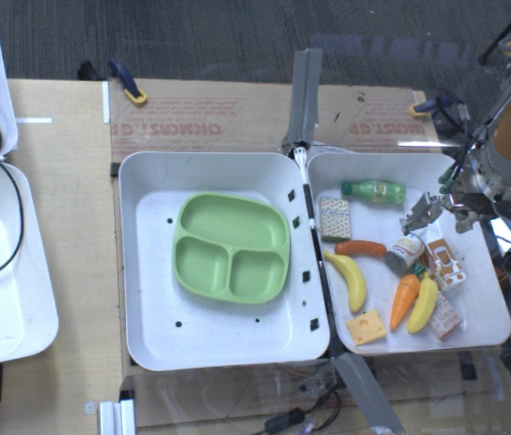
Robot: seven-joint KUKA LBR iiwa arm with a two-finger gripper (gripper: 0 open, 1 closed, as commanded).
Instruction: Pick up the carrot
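A: So, from the overhead camera, where does the carrot sit?

B: It lies in the right bin, toward that bin's five o'clock corner, tilted with its tip pointing down toward six. A yellow banana lies just beside it at three o'clock, seemingly touching, and a cheese wedge is near its tip at about eight o'clock.

A: Why is it so crowded there?

B: My guess is the toys were tipped in loosely. A second banana curves at the carrot's nine o'clock, a reddish sausage-like piece lies at eleven, and a small can stands at twelve, close to the carrot's top. A green bottle and a cracker box lie further up the bin. The left bin holds a green divided plate, well apart from all that.

A: And the pincer?

B: The pincer hangs over the right bin's upper right part, at the carrot's twelve to one o'clock, apart from it, with the can and a small carton between them. I cannot tell whether it is spread or pressed together; the metal parts blur together. Nothing shows between them.

A: So what does the next move call for?

B: I'd judge it must travel toward six, then descend without catching the neighbouring banana.
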